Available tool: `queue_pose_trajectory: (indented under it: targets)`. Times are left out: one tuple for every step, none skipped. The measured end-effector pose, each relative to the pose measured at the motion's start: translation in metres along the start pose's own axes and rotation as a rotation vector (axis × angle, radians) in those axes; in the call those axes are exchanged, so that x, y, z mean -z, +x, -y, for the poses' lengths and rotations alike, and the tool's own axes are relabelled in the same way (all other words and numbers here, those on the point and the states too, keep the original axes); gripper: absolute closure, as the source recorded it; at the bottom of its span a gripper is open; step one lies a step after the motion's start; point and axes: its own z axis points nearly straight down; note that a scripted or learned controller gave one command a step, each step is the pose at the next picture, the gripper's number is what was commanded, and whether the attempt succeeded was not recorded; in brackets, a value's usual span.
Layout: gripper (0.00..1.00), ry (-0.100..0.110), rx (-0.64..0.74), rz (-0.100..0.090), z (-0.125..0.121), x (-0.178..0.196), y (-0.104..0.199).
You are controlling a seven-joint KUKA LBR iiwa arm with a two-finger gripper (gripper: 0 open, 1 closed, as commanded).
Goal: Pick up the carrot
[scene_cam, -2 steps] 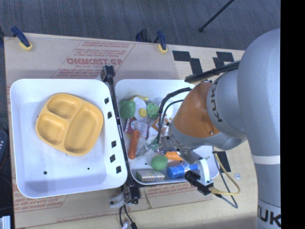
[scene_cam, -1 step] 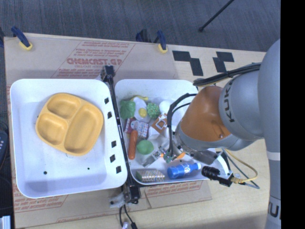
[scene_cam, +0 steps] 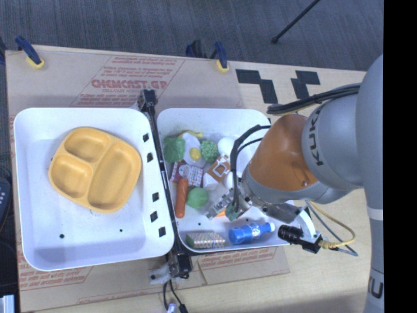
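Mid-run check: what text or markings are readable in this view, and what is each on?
"CHEMCAST GP": red print on the cardboard sheet behind the left bin.
"KU", the rest cut off: on the grey arm.
Smaller red lines on the cardboard: too blurred to read.
Small packets in the right bin: print unreadable.

Gripper (scene_cam: 227,205) mostly hidden under arm (scene_cam: 287,158); fingers indiscernible.

red "chemcast gp" print on the cardboard sheet (scene_cam: 124,83); "ku" on the arm (scene_cam: 326,142).
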Motion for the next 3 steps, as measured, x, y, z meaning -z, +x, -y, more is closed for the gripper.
queue_pose_trajectory:
  targets:
    - [0.00,0.000,0.000,0.000,0.000,0.000,0.000]
    - [0.00,-0.001,-0.161,0.000,-0.016,-0.010,0.024]
    - [0.00,-0.002,-0.050,0.004,0.011,-0.010,-0.016]
